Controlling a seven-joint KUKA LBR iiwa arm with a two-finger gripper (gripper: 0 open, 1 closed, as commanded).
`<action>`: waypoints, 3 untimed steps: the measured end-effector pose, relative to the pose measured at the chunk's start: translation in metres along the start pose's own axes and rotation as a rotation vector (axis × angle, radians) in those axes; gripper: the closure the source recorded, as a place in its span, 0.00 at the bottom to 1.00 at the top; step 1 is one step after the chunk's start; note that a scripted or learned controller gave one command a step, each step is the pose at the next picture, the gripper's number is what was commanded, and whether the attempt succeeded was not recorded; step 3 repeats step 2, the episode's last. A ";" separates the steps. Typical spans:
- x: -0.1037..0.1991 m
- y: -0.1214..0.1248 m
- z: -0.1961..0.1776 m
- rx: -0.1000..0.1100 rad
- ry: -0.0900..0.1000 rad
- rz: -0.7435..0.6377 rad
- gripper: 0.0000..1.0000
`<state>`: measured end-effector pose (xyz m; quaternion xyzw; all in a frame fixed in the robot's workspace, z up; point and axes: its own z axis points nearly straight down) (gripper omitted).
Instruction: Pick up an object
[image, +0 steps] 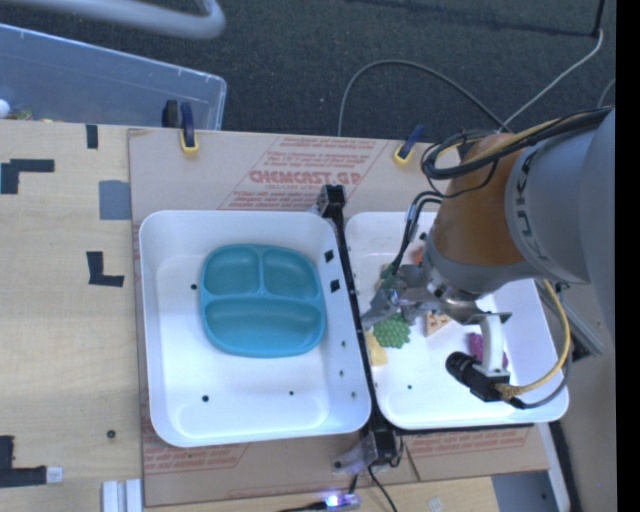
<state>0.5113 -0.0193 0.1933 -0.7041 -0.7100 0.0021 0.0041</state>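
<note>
arm: grey KUKA arm (540, 200) with the orange band, reaching in from the right, wrist over the right bin (520, 405)
gripper: gripper (392, 305) low at the right bin's left side, beside the divider; open or closed, cannot tell from this angle
object: green bumpy toy (392, 332) right at the gripper tip, near the left wall of the right bin; whether it's gripped can't be seen
nearby: yellow piece (375, 350) touching the green toy, small orange-tan piece (436, 322) just to its right, purple item (477, 345) further right
left bin: left bin (170, 400) holds a blue divided plate (263, 300), roughly centred
</note>
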 end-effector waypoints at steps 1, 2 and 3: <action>0.050 -0.003 -0.013 -0.002 -0.002 0.000 1.00; 0.095 -0.005 -0.008 0.000 -0.003 0.001 1.00; 0.095 -0.005 -0.008 0.000 -0.003 0.001 1.00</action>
